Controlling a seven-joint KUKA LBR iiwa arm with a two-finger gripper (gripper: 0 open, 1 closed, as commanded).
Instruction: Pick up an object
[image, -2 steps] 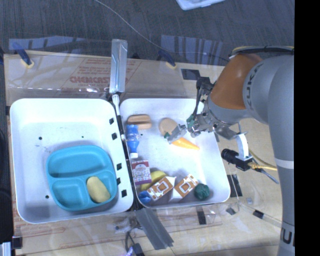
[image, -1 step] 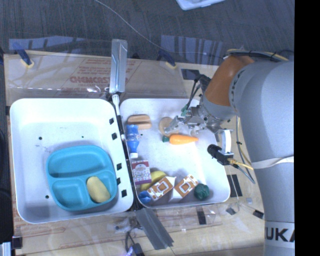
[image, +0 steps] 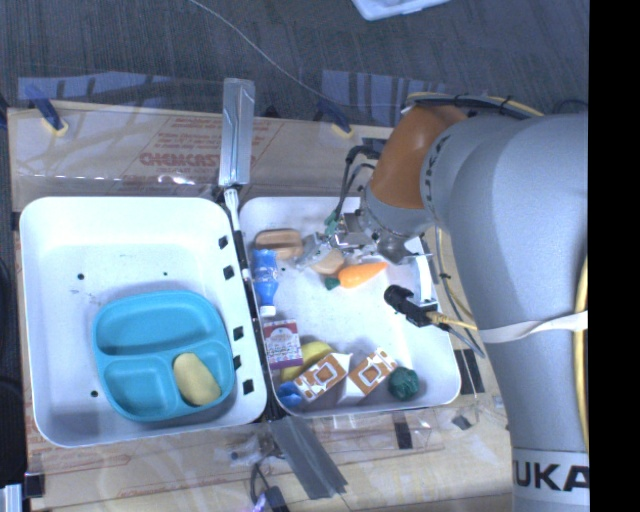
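the gripper hangs low in the right white bin, just above the orange plastic carrot; whether it is gripping anything cannot be told here.

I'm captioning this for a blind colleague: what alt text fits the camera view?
A grey arm reaches from the right into the right bin, its tool low over a carrot near a bread roll. Boxes, a bottle and a green ball lie nearby; the left bin holds a blue tray with a potato.
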